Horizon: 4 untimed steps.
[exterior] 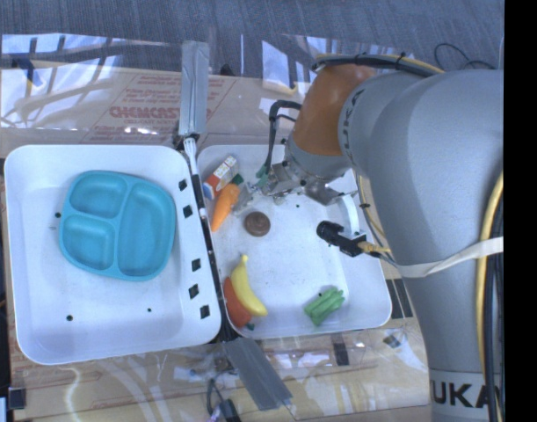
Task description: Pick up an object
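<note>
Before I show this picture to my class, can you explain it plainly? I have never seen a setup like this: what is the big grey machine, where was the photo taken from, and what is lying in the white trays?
The big grey shape is a robot arm with an orange band, reaching in from the right. One camera fixed above the bench looks down at a slant. Two shallow white bins sit side by side. The left bin holds a blue divided plate. The right bin holds toy food: a carrot, a banana, something green, a brown disc and a small carton. The gripper sits low near the carrot; I see nothing held.
</note>
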Available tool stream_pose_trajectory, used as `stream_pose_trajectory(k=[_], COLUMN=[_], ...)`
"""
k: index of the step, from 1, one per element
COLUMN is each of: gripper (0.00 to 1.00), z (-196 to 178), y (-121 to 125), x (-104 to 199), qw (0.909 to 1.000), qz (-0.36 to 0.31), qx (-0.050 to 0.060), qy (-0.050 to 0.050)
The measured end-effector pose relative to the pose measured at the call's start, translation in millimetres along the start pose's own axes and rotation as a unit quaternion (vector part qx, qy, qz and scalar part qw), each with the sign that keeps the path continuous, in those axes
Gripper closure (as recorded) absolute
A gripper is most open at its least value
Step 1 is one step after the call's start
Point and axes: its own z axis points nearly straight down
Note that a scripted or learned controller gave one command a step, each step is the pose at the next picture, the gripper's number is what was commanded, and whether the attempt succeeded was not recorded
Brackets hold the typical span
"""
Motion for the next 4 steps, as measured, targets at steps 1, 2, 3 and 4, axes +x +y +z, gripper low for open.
stream_pose_trajectory(k=[1,2,3,4], gripper=[0.00,0.00,0.00,0.00], z=[-2,-1,-1,-82], y=[-9,-59,-7,-51], x=[18,26,-3,20], qw=[0.9994,0.9976,0.9999,0.9952], qz=[-0.033,-0.069,-0.009,0.098], qx=[-0.008,-0.007,-0.007,-0.007], qy=[0.000,0.001,0.003,0.004])
